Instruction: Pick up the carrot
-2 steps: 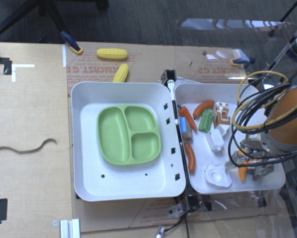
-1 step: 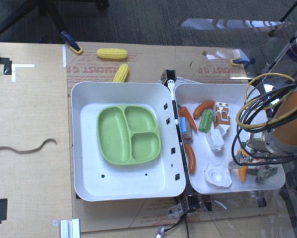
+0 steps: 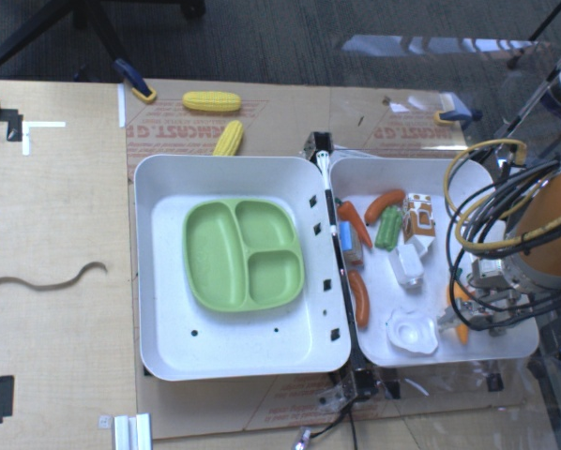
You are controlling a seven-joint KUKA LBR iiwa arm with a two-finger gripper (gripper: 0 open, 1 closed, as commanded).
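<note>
- The arm (image 3: 543, 223) comes in from the right and hangs low over the right bin (image 3: 431, 350), orange band up top, with a bunch of black and yellow cables (image 3: 482, 195) looped around the wrist.
- The pincer (image 3: 477, 309) sits down at the bin's near right corner, pointing into the bin. Honestly can't tell if it's open or closed, the metal bits and cables hide that.
- The carrot (image 3: 353, 219) looks like the orange-red tapered thing lying along the left wall of the right bin, toward the far end, well apart from the pincer.
- Something orange (image 3: 461, 331) pokes out right at the pincer, touching or just beside it. Too hidden to say what it is or whether it's gripped.
- Other stuff in that bin: a red sausage (image 3: 385, 202) and a green veggie (image 3: 388, 229) side by side, a little carton (image 3: 418, 217), a clear bottle-ish thing (image 3: 409, 265), a second sausage (image 3: 359, 298) along the left wall, and a white fried-egg-looking piece (image 3: 412, 333) near the front.
- The left bin (image 3: 159, 345) holds a green divided plate (image 3: 244, 254).
- Two corn cobs (image 3: 212, 102) lie on the bench past the left bin.
</note>
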